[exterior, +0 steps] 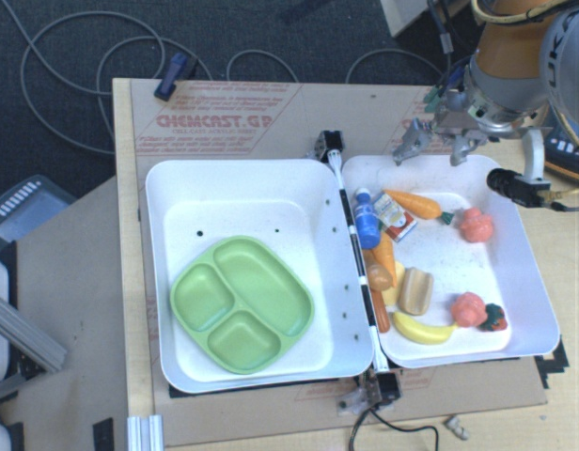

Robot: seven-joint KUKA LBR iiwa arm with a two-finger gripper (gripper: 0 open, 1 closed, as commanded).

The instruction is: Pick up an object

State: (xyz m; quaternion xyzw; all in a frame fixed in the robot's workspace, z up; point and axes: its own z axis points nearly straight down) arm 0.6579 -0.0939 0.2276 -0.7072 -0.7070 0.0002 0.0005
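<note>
**Fingers and nearest things.** The two-finger gripper (430, 148) hangs over the far edge of the right-hand shallow white bin (529, 280). Its fingers (406, 147) are spread apart, with nothing between them. No thing touches them. The nearest is an orange toy carrot with a green stub (414, 203), which lies on the bin floor just inside the far edge, below the gap between the fingers and clear of them. A small red-and-white packet (396, 218) touches the carrot, and a blue bottle with a white cap (366, 222) lies along the bin's left edge.

**Remaining contents, right bin.**
- A pink rounded fruit toy (476, 225) sits toward the right edge.
- An orange tapered piece (384, 261) lies by the left edge, with a tan bread-like block (416, 291) beside it.
- A yellow banana (423, 329) rests near the near edge.
- A red rounded fruit with a dark green leaf (469, 310) sits just beside the banana's right tip.
- A slim red piece (381, 316) runs along the left edge.

**Left bin.** The left-hand shallow white bin (177, 195) holds a pale green three-compartment plate (241, 303) in its near half.

**Limits of view.**
- The grey arm (515, 54) is cut off by the upper right corner.
- The packet's print is too small to read.
- The orange tapered piece and the slim red piece overlap, so their full shapes cannot be told.
</note>
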